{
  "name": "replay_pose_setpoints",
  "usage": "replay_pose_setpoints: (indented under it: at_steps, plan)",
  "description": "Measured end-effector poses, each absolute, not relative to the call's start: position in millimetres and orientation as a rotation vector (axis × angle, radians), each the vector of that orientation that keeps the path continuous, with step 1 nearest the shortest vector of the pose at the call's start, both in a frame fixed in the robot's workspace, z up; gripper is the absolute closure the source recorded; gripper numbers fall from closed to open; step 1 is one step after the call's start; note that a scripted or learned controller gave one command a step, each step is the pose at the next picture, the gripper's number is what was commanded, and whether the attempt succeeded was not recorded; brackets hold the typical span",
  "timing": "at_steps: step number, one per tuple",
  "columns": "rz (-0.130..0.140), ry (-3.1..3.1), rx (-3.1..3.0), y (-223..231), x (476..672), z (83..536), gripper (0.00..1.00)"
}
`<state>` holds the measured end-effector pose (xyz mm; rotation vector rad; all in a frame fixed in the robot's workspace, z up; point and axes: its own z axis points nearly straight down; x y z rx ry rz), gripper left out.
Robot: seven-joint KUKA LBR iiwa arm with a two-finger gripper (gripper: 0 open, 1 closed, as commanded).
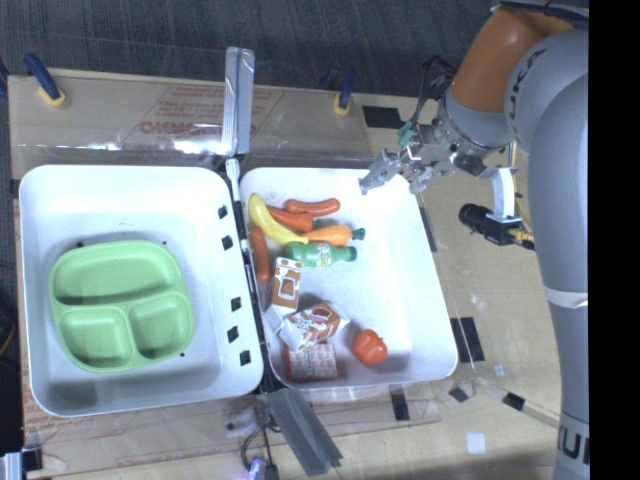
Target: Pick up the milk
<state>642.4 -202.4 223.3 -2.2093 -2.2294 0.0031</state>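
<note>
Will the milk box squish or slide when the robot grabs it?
The milk looks like a small carton lying flat among the toy food, so it probably won't roll. Cartons usually dent under a hard squeeze. Its printed faces look smooth, so it might slip. The gripper is at the bin's far edge.

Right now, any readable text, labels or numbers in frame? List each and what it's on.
None reads clearly.
Red print on the clear sheet behind the bins: mirrored and blurred, unreadable.
Milk carton: label too small to read.
Snack packet: print blurred.
Green bottle: label unreadable.
</note>
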Motion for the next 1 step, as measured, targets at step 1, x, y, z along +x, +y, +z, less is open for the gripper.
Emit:
replay_pose_setpoints:
  at_steps: [1]
  plan:
    - [0.001,-2.311,-2.129,-171.9,657.2,224.9,0.00]
